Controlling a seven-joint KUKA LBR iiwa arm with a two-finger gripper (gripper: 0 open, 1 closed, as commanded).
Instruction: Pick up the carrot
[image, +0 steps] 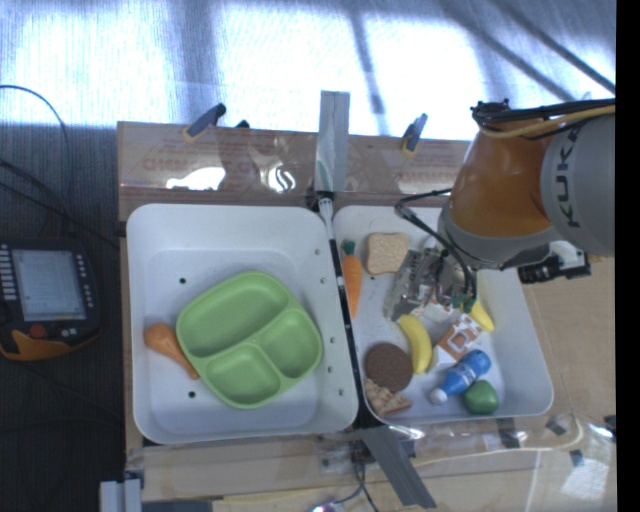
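Two white bins sit side by side on the surface (240, 160), the left bin (160, 240) and the right bin (525, 385), with a thin divider between them.

The carrot (352, 283) lies in the right bin, at about 9 o'clock from the middle of this bin, along its left wall and close to the divider. Its green top points to 12 o'clock and its orange tip to 6 o'clock. Just beside it, at 2 o'clock, is a slice of bread (385, 252).

The pincer (422, 288) hangs over the middle of the right bin, below the grey arm with the orange band (500, 185). It is to the 3 o'clock side of the carrot and apart from it — nothing is seen between the fingers, and I cannot tell if they are spread or pressed together.

At 6 o'clock from the pincer lies a yellow banana (416, 341). Further toward 6 o'clock there is a round brown cookie (387, 365), and at 4 o'clock a blue bottle (463, 374) with a green fruit (481, 397) touching it.

The left bin holds a green divided plate (250, 340) — at its 9 o'clock edge an orange object (168, 345) sticks out.
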